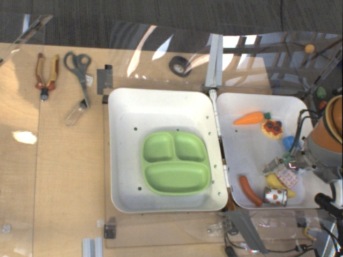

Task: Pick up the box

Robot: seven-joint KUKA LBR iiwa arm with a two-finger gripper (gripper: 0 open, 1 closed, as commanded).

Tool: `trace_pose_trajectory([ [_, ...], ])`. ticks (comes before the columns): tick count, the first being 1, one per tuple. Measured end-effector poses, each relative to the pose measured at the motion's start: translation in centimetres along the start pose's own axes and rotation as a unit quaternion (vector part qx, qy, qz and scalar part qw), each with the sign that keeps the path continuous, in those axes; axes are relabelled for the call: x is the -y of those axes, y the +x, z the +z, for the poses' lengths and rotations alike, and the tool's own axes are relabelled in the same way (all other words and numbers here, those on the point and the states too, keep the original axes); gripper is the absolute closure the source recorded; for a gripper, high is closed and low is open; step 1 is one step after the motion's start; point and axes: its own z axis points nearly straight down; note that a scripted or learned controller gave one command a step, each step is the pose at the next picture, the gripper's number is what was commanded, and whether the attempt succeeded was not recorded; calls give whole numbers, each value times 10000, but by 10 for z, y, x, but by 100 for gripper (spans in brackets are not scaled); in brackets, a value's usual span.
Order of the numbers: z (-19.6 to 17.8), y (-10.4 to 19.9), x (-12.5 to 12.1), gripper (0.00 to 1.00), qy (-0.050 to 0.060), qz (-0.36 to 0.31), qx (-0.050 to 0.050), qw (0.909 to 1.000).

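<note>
The box (288, 179), small and pale with a pink pattern, lies tilted in the right bin (236, 111), near its right side. It rests against a yellow banana-like toy (274, 182) and above a small can (275, 196). My gripper (280, 165) hangs low over the bin, directly above and touching or nearly touching the box's upper left edge. The arm with its orange band (328, 130) reaches in from the right. I cannot make out whether the box is between the gripper's tips.
The right bin also holds a toy carrot (248, 119), a pizza slice (272, 128), a blue piece (289, 142) and a red sausage (250, 190). A green divided plate (176, 162) fills the middle of the left bin (123, 143). Pliers (45, 74) and scissors (80, 74) lie on the bench far left.
</note>
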Motion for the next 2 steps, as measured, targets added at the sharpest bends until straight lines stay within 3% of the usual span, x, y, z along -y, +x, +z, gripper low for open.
trace_pose_trajectory([
  [1,-10,0,-3,100,-30,-17,17,10000],
  [2,-87,27,-20,100,46,-168,-12,9998],
])
